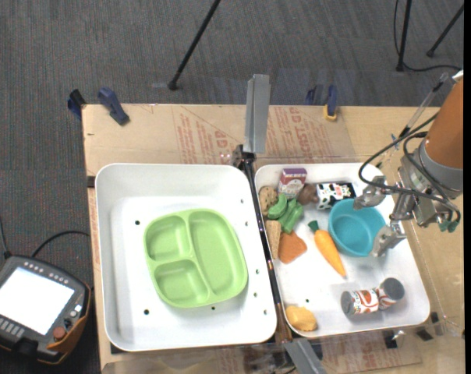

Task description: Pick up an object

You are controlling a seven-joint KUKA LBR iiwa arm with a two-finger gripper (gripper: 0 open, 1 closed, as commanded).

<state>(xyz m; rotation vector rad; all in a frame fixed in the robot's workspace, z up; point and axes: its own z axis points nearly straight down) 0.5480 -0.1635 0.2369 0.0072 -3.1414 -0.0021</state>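
Two white bins on the table, hand over the right one.

The left bin [111, 209] holds a green divided plate [195, 257]. The right bin [419, 287] holds a carrot [329, 252], a can [370, 299] and a blue bowl [358, 229]; the hand [382, 220] hangs spread wide at the bowl's right rim, holding nothing.

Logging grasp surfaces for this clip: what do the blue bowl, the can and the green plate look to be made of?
Blue bowl: likely plastic, smooth, evenly coloured, soft sheen. Can: probably metal or toy plastic, with a printed label and a grey end; unclear which. Green plate: seemingly moulded plastic, matte, one uniform colour, rounded compartment ridges.
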